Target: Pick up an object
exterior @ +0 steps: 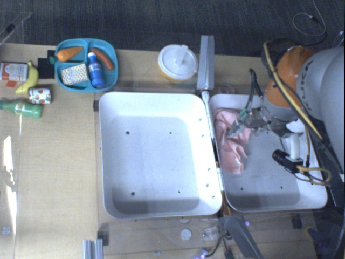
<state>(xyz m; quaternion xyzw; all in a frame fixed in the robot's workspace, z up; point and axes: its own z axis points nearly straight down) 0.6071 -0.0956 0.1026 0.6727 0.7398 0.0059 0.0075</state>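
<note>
The grey arm, with its glossy orange band, reaches in from the right over the right bin (280,196), a shallow white tray of smooth plastic with rounded corners. The gripper (240,124) sits low at the bin's upper left, its thin metal fingers down in a soft pink cloth (233,150); whether they are spread or pinching the fabric cannot be told. The cloth lies crumpled in loose folds along that bin's left wall. The left bin (156,155), wider and the same matte white, has 4 small dark dots on its floor. Behind the bins stands a round cup with a white lid (178,62). At the far left, a teal divided plate (86,65) holds toy food, beside a yellow banana (28,78), a small can (40,95) and a green bottle (22,109) on the pale wood bench.
</note>
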